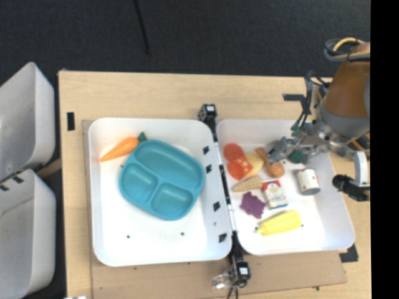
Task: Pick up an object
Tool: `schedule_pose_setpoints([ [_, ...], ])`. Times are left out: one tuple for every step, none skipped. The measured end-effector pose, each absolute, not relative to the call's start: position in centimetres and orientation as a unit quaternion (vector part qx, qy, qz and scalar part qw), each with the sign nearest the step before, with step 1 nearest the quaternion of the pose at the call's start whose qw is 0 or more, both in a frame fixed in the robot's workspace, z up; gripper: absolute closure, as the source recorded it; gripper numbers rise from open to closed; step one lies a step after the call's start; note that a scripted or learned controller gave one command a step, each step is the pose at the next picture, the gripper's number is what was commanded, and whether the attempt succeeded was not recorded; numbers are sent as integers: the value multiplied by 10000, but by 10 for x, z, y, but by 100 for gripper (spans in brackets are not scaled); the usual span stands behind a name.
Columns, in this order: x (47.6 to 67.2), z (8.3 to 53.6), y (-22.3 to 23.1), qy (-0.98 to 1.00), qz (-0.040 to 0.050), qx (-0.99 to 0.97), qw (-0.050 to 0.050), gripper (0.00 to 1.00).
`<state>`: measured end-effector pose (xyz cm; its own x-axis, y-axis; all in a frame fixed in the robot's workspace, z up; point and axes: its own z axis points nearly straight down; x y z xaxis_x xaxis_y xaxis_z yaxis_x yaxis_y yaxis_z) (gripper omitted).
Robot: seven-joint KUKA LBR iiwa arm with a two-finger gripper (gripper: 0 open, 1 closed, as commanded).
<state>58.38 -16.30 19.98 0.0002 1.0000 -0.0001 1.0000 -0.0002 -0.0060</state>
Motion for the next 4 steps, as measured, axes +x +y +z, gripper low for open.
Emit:
schedule_pose_setpoints([
  [584, 151, -172, -7064, 25, -7078, 19, 0],
  [585, 98, -174, -7056, 9, -7086, -1, 0],
  [585, 108, -174, -7043, 8, -7099, 6, 100],
  [588, 170, -177, -7064, -8, -7078, -18, 100],
])
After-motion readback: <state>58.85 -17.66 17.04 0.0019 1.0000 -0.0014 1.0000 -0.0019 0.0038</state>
